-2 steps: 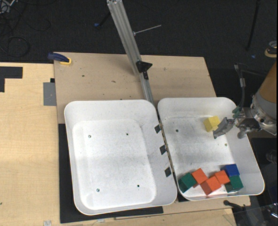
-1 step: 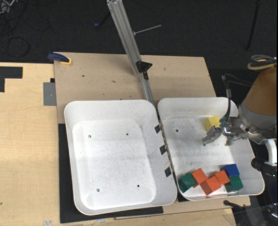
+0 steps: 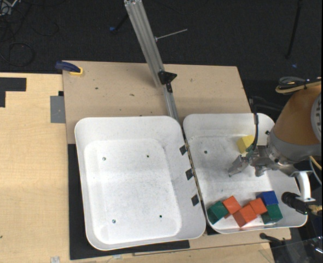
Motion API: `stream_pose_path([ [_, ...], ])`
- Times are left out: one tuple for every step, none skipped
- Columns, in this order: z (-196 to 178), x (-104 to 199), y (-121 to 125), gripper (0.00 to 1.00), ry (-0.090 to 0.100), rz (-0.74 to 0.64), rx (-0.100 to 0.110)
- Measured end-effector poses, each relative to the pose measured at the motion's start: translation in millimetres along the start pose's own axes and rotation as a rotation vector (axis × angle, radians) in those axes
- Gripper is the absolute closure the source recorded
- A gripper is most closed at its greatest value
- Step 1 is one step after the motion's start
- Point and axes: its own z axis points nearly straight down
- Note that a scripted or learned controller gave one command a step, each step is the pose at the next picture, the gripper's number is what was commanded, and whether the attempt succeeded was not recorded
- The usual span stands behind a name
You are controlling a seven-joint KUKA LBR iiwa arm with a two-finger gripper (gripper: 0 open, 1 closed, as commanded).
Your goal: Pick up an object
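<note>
Tan bench [image 3: 150, 89], two white bins side by side. Gripper [image 3: 248, 166] low inside right bin [image 3: 216, 130], just below yellow block [image 3: 246, 143]; jaw state unclear. Coloured blocks [image 3: 248, 208] clustered along near edge, apart from gripper.

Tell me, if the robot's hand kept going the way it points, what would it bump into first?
Probably the white floor of the right bin. The hand points down and leftward over a bare patch. The yellow block sits just behind it, though depth is hard to judge.
</note>
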Motion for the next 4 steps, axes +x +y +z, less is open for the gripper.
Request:
stream_pose_path([
  [-13,-2,1,1.00,-0.001,0.007,-0.004],
  [-60,-12,-1,1.00,-0.004,0.006,-0.011],
  [-120,-6,-5,1.00,-0.004,-0.004,-0.013],
  [-141,-7,-5,1.00,-0.003,-0.004,-0.009],
])
